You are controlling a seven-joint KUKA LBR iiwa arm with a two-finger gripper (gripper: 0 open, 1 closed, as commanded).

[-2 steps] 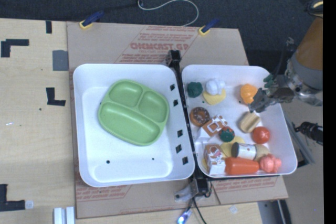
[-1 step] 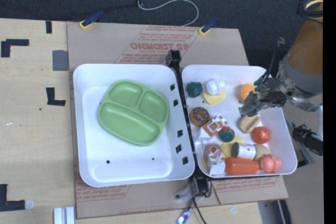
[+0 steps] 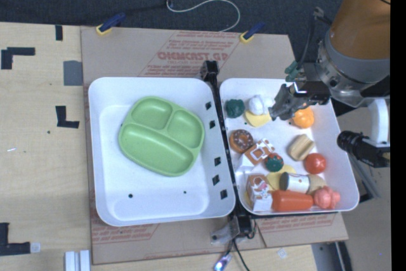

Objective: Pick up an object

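Hovering low over the right bin (image 3: 342,155), upper right of frame, near the orange fruit (image 3: 304,118), seeking a graspable toy; fingers (image 3: 280,112) indistinct, cannot tell.

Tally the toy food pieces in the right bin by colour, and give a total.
As far as this slanted view lets me tell:
Green: 2
Orange or red: 3
Brown or tan: 3
White or yellow: 3
Red-and-white block: 1
Pink: 1
Total: 13
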